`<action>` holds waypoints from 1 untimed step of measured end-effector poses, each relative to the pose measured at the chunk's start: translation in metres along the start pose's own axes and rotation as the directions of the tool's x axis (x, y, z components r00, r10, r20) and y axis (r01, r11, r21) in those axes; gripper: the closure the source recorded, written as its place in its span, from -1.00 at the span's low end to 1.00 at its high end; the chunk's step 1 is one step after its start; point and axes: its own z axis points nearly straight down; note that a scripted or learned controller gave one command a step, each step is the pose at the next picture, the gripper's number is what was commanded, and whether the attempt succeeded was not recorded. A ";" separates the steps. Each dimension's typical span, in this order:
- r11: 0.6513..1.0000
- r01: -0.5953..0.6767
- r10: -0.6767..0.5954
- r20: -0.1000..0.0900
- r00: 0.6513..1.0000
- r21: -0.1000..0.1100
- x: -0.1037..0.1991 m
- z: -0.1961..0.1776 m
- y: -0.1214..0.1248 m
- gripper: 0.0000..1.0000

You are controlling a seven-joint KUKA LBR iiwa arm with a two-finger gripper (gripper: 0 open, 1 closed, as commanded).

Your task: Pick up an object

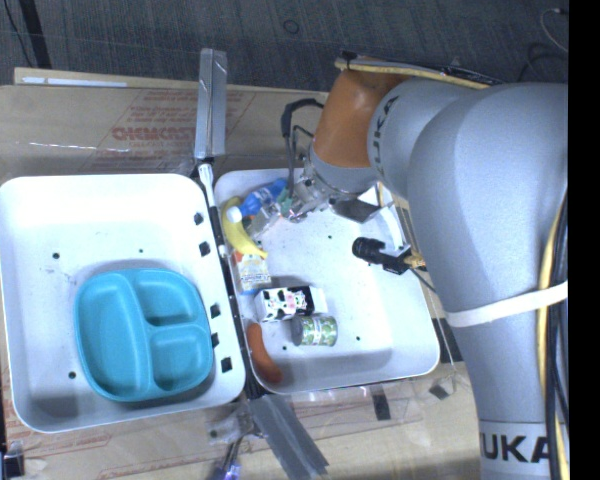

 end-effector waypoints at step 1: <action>1.000 0.004 -0.004 0.004 1.000 -0.005 0.000 -0.011 0.002 1.00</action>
